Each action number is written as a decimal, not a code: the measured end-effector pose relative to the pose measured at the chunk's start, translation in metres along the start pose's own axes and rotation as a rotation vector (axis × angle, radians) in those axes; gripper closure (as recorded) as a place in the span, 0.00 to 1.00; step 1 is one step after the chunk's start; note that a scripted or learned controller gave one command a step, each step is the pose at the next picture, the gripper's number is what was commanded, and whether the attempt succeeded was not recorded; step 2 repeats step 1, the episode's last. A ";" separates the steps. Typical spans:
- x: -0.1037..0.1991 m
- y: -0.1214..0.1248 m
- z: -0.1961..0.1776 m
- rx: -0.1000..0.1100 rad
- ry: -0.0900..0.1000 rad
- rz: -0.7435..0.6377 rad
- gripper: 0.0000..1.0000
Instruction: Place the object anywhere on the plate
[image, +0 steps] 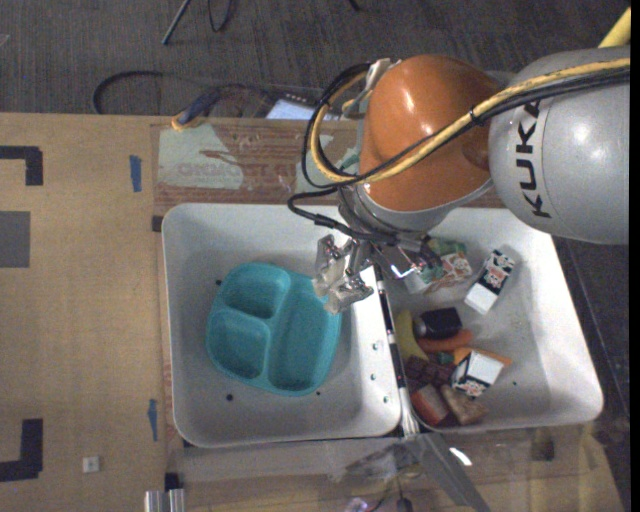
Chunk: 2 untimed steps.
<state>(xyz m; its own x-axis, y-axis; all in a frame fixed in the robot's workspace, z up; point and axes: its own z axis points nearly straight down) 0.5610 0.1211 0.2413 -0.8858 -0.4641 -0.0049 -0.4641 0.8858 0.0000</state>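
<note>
Teal plate (272, 328), one, three compartments, in the left bin (190, 260).
We cannot tell whether the claw (338, 280) pinches anything; two small cartons (490, 283) lie right.

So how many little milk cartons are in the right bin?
2: one milk carton near the right bin's upper middle, another lower down among the toy food. The arm may hide more.

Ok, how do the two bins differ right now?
The left bin holds a single teal plate with divided compartments, while the right bin holds a clutter of small items, among them two small cartons. The tool hangs over the left bin at the plate's right edge, not over the right bin. Both are shallow, white and sit side by side.
</note>
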 end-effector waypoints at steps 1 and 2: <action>0.055 -0.052 -0.055 0.002 -0.003 -0.040 1.00; 0.055 -0.052 -0.055 0.002 -0.003 -0.040 1.00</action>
